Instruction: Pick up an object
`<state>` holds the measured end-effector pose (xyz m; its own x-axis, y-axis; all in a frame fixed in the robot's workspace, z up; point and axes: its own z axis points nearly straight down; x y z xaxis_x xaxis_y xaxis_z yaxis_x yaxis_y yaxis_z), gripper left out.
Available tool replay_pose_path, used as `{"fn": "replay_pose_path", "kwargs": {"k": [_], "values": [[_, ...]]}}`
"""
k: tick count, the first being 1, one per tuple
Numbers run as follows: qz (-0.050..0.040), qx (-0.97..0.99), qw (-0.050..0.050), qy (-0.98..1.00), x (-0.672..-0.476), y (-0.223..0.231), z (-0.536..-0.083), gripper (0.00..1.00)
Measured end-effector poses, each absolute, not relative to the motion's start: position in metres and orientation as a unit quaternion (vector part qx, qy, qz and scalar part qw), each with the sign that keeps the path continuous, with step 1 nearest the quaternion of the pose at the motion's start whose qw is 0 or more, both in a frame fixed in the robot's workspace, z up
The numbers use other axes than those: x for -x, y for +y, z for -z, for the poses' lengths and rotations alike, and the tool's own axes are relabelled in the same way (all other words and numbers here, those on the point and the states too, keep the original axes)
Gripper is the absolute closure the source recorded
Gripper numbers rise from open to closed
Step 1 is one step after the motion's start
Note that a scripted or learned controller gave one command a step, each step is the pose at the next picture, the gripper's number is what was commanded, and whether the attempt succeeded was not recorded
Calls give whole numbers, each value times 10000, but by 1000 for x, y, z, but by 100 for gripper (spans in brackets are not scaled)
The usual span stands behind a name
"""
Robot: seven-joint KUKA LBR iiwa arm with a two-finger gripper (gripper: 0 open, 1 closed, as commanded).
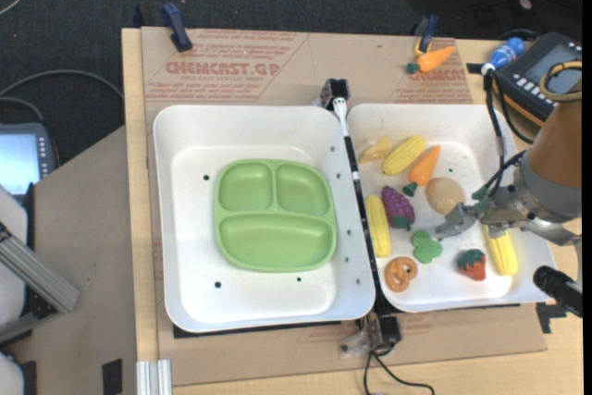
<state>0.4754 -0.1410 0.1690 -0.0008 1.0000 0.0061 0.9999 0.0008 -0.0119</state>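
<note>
Gripper (455, 225) low in right bin (462, 293), frame's right.
Finger spread unclear; just beside potato (443, 194) and broccoli (426, 247).

Divided plate (275, 216) in left bin (176, 199), toy foods (407, 199) in right bin (370, 120)

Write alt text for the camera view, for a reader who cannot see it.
A grey robot arm reaches from the right, its gripper low over the right bin of toy food, beside a potato and broccoli. The left bin holds a green divided plate.
</note>
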Motion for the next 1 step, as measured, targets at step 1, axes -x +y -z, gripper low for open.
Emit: {"fn": "replay_pose_path", "kwargs": {"k": [1], "values": [[11,7056,-24,-7086,-547,-116,-81,0]]}}
